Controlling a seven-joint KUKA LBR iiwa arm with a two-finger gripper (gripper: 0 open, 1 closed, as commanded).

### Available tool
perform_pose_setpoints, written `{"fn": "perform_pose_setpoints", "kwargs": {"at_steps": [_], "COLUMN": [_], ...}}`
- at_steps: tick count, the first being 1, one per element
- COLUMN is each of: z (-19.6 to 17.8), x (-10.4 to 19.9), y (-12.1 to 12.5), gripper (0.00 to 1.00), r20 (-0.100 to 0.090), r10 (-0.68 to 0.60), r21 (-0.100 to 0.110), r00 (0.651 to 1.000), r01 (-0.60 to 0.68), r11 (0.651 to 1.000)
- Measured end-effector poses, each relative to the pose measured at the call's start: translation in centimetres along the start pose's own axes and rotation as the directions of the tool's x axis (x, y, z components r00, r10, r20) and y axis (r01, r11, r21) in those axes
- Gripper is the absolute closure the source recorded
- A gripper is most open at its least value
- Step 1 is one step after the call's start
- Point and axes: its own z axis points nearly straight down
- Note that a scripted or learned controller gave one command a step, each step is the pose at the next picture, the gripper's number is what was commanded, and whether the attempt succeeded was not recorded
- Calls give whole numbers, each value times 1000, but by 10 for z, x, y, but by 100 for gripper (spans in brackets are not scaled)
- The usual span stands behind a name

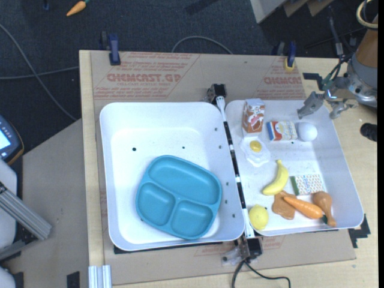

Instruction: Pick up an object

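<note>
The worktop (pixel 90 161) carries two shallow white bins set side by side and joined along a central seam, so that items can be moved from one to the other. The left bin (pixel 120 125) holds a blue divided tray (pixel 178 195) lying flat, angled toward the near edge. The right bin (pixel 342 161) serves as the pick source and holds all the loose items, spread out singly so that most can be approached from above.

Contents of the right bin:
- a small carton (pixel 254 116) at the far left corner;
- a red and white box (pixel 281 131) lying flat, with a white ball (pixel 307 131) touching or just beside its right end;
- a fried egg toy (pixel 257 148) near the seam;
- a banana (pixel 277 179) at the centre;
- a patterned sponge (pixel 309 183) just right of the banana;
- a carrot (pixel 306 207) lying across a brown piece (pixel 282 206), with a drumstick (pixel 324 203) close on its right;
- a lemon (pixel 258 217) at the near left corner.

The gripper (pixel 318 101) hangs above the far right corner of the right bin. Its fingers appear spread, and nothing sits between them. No object is held.

The nearest candidates are the white ball and the red and white box, both just in front of the gripper and slightly to its left in the camera view. The clustered items at the near edge lie well apart from it.
</note>
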Motion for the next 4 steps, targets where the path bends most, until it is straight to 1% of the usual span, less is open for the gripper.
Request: {"fn": "perform_pose_setpoints", "kwargs": {"at_steps": [1,2,3,4], "z": [89,105,93,-3], "x": [34,78,76,159], "y": [-59,-123,-119,-80], "gripper": [0,0,100,100], "r20": [-6,-5,0,-2], "r10": [1,0,2,-11], "r21": [13,9,-2,-14], "r00": [1000,1000,1000,1000], "r01": [-1,0,-2,11], "r11": [1000,1000,1000,1000]}}
